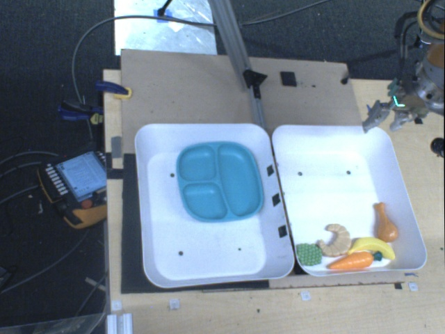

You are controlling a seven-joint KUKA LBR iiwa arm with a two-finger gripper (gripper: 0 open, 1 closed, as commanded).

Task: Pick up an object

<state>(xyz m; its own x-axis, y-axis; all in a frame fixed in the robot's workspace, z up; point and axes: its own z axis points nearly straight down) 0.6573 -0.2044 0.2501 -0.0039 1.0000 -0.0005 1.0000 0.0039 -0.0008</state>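
over on the far left, a handheld device with a blue screen (78,176) lies on the dark floor among cables, and a couple of blue and yellow clamps (111,89) grip the bench's brown board. moving in, the left bin (156,256) carries a blue divided plate (219,181), three compartments, sitting a little toward the bin's far side. a grey pole (233,33) slants down from the top and meets the board just behind the seam between the two bins.

now the right bin (327,158), and all the action is bunched in its near right corner: a green broccoli piece (309,254) at the left of the cluster, a tan croissant (337,239) just beside it, an orange carrot (351,261) lying along the near wall, a yellow banana (374,246) touching the carrot's right end, and a brown drumstick (384,223) standing apart a little farther back by the right wall.

and far right, the gripper (388,115) hovers above the bin's far right corner, well apart from the toy food. its fingers (372,115) look spread apart with nothing between them, though it's small and blurry up there.
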